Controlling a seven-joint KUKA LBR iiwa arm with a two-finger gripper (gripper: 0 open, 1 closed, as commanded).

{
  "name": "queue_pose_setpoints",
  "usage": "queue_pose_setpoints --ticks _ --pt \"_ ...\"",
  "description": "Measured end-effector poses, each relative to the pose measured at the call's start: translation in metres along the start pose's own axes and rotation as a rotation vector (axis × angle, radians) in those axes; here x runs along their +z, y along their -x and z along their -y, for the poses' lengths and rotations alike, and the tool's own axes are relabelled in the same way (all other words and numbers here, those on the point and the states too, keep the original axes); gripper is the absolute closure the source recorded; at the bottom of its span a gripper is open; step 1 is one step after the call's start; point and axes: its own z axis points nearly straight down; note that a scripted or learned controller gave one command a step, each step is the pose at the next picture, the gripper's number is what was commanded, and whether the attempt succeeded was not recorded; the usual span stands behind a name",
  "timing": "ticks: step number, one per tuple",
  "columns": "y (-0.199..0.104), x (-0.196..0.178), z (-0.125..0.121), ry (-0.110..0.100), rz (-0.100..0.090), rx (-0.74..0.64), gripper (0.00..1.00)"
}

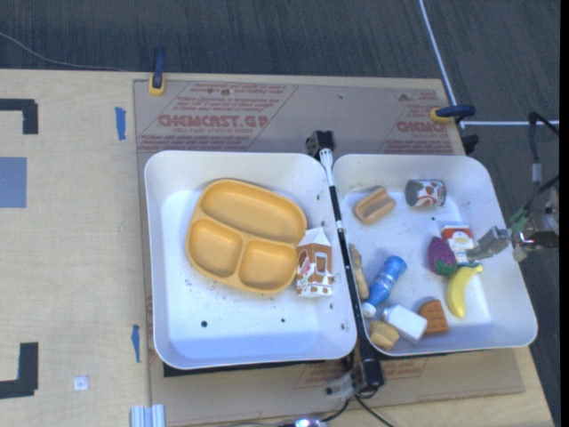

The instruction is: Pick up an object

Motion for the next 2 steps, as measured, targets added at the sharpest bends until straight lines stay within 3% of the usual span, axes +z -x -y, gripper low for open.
queue_pose_setpoints --ticks 1,2 --pt "-0.033 0.0939 0.0161 0.002 0.001 0.001 0.0" --pt "-0.0328 0.0842 0.0159 0.004 0.003 0.001 1.0"
